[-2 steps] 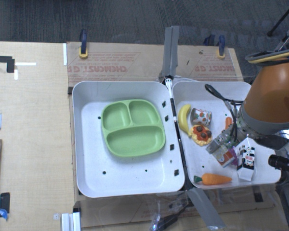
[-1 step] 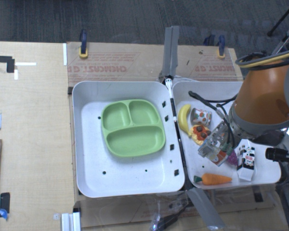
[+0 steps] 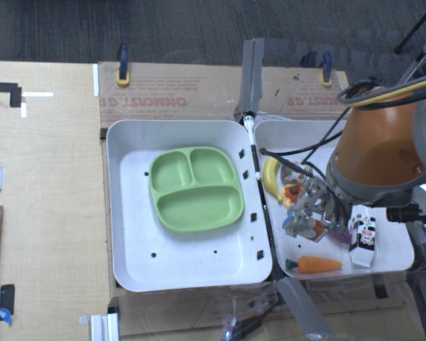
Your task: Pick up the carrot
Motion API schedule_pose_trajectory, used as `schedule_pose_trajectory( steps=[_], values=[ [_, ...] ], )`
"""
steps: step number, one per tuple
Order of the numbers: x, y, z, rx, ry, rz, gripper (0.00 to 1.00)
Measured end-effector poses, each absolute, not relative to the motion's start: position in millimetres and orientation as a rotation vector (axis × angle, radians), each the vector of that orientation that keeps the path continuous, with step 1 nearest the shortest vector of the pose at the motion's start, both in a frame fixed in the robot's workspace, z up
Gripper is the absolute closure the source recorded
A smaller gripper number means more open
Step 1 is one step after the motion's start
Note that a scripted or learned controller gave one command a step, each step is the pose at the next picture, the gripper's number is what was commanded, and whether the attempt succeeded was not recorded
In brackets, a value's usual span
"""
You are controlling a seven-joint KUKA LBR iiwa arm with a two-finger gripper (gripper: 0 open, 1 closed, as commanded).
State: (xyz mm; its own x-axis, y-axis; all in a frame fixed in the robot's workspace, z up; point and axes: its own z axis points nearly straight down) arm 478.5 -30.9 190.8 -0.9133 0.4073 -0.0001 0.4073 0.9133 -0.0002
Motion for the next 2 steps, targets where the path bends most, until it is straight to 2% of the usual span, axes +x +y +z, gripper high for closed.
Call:
schedule_pose_trajectory(
  steps=[2],
  values=[
    [478.5, 10.5, 190.6, -0.029, 3.142, 0.001, 1.0]
  ],
)
